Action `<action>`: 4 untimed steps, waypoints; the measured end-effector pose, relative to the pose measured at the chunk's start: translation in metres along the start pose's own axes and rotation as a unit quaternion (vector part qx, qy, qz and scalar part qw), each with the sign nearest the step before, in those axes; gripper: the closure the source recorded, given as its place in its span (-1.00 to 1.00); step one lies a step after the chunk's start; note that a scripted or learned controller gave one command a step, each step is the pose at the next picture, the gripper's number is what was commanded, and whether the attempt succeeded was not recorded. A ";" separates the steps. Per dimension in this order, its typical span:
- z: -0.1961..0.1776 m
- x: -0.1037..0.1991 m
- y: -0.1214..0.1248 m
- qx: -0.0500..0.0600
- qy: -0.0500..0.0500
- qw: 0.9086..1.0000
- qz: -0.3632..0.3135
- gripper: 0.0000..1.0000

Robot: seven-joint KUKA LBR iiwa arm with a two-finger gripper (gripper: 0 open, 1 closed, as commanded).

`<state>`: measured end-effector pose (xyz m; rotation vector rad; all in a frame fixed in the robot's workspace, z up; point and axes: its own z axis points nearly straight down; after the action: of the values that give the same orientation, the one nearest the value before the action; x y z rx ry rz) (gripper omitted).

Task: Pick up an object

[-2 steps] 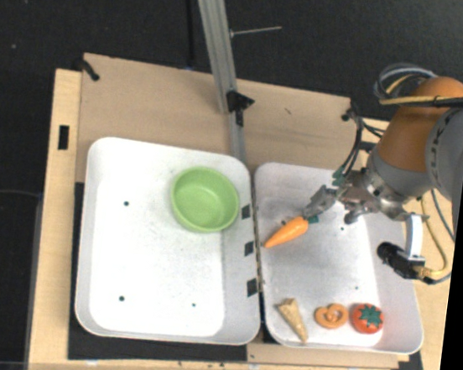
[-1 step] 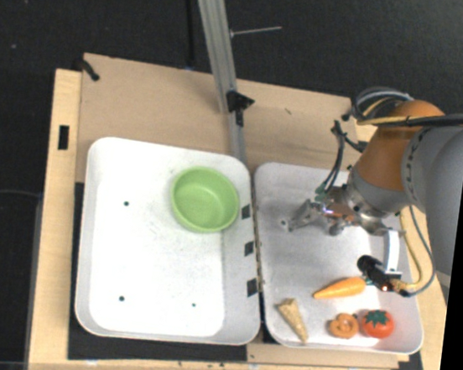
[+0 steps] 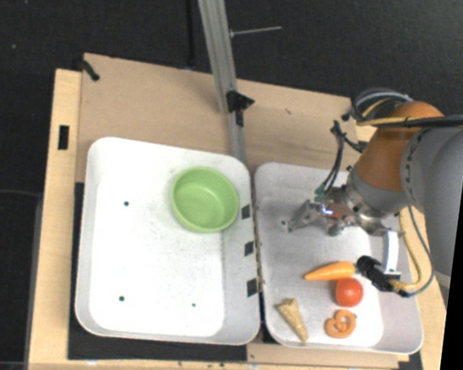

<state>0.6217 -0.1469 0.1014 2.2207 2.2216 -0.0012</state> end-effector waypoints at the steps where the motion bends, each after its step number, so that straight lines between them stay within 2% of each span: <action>1: -0.011 0.000 0.001 -0.001 0.000 1.000 0.001 1.00; 3: -0.105 -0.005 -0.006 -0.003 0.000 1.000 -0.001 1.00; 4: -0.110 0.049 -0.034 -0.001 0.001 1.000 -0.003 1.00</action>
<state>0.5880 -0.0979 0.2112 2.2147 2.2284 0.0020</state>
